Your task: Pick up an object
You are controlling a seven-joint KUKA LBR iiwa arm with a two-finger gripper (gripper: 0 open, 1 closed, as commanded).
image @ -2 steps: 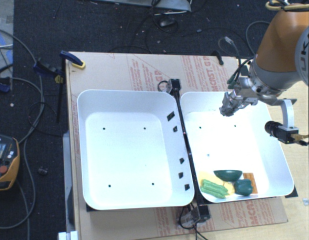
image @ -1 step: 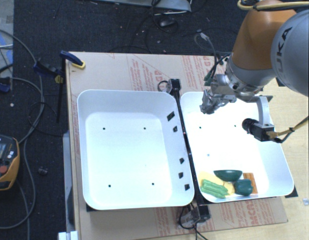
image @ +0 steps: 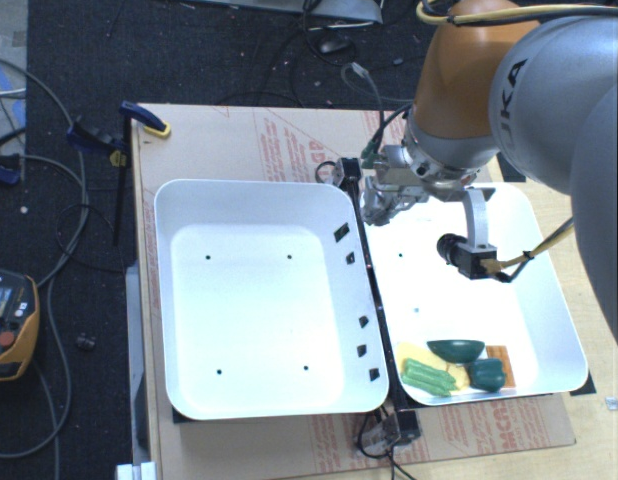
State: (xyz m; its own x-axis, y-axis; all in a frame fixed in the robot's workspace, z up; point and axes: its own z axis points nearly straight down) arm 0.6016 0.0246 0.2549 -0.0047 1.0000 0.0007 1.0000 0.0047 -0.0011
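A: Landmark is the right bin (image: 549, 298). Where's the gripper (image: 389, 206)?

B: Over that bin's far-left corner, hard against the divider it shares with the left bin (image: 189, 268). Arm (image: 549, 78) reaches in from the right; the wrist bulk covers the tip. Nothing seen held, and whether the tip is spread or closed I cannot tell.

A: And the things to pick?

B: All huddled at the right bin's near edge, left of middle. Green ridged piece (image: 427, 376) closest to the divider, long axis running along the near rim, slightly slanted. Dark teal bowl-shaped piece (image: 456, 349) just behind it, a smaller teal piece (image: 487, 374) beside that, and a flat yellow piece (image: 417, 354) and an orange piece (image: 499, 354) underneath or touching.

A: So the relation that counts?

B: Cluster lies toward the near rim from the gripper, well apart, slightly rightward. My guess: travel down the divider side, then line up crosswise to the green piece.
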